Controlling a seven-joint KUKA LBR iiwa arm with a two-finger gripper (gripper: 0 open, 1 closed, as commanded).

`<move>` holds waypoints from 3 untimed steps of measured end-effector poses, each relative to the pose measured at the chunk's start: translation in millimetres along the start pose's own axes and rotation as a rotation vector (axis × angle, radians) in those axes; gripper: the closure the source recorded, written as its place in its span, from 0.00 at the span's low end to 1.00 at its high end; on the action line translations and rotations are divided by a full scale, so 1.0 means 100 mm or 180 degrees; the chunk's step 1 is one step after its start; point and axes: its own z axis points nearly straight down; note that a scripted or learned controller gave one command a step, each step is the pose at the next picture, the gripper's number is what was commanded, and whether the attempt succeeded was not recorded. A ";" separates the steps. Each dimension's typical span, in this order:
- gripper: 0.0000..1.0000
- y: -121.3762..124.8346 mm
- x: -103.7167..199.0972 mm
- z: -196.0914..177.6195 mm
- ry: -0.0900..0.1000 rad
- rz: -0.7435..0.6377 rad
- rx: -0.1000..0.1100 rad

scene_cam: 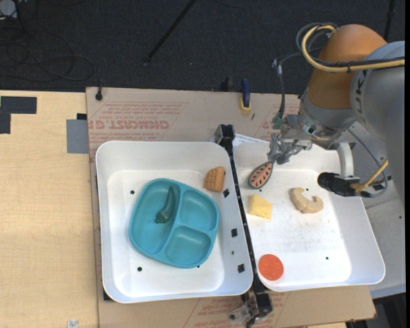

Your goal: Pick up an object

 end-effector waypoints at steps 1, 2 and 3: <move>1.00 -0.86 0.63 0.20 0.0011 -0.0005 0.0035; 1.00 -0.62 -0.27 0.43 -0.0016 0.0030 0.0007; 1.00 -1.17 -0.57 0.36 -0.0001 0.0021 0.0017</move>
